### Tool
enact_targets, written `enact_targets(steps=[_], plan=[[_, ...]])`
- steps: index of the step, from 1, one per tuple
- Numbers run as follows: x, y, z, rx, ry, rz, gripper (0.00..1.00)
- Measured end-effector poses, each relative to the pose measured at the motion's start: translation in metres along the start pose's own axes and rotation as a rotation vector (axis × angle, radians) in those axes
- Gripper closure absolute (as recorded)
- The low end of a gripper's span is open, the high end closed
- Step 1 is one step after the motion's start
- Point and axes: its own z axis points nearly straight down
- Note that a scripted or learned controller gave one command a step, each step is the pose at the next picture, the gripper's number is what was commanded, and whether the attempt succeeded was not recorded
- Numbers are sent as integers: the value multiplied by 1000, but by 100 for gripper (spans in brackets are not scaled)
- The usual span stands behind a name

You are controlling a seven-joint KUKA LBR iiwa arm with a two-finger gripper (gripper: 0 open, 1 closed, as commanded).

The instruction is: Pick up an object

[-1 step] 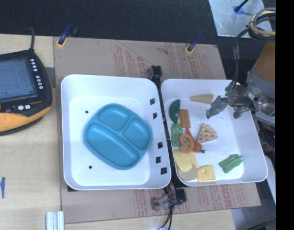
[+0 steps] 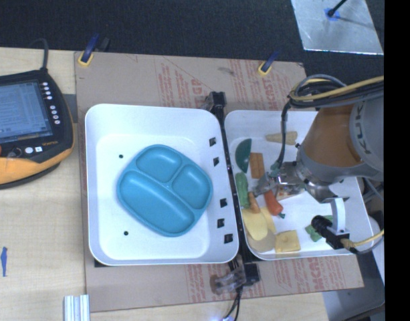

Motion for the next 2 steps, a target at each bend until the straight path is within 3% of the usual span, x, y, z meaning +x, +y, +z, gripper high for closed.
enact_targets(steps=[1, 2], plan=[[-4, 5, -22, -12, -3, 3, 100], [-4, 4, -20, -9, -3, 3, 0]])
